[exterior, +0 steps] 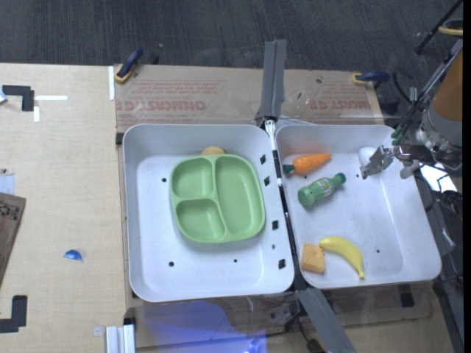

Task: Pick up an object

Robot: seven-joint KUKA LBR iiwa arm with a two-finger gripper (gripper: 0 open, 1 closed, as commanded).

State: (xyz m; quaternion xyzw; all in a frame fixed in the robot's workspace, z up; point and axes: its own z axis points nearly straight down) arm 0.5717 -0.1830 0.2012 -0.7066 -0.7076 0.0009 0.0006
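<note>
- While the arm [450, 94] enters at the frame's right edge, its gripper [390, 162] hangs over the upper right part of the right bin [383, 259], with the two fingers spread apart and nothing between them.
- One fingertip [368, 169] points toward the bin's middle; the other sits nearer the right rim.
- Just left of the gripper, a small white thing [366, 154] lies on the bin floor; what it is cannot be told.
- Upper left in the right bin lies a carrot [309, 162], its green end toward the divider between the bins.
- Just below the carrot a green bottle [321, 189] lies on its side, tilted, its cap toward the upper right.
- Lower in that bin a banana [344, 252] curves toward the lower right, and an orange block [313, 259] sits touching or just beside its left end.
- The left bin [147, 263] holds a green tray [218, 198] with three compartments, turned a little askew.
- A yellowish thing [213, 151] peeps from behind the tray's upper edge, mostly hidden.
- Above both bins, brown cardboard [191, 98] with red print lies flat, with a blue clamp [129, 62] at its upper left corner and another at its upper right.
- A small blue thing [72, 254] lies on the bench [59, 182] at the frame's left.
</note>
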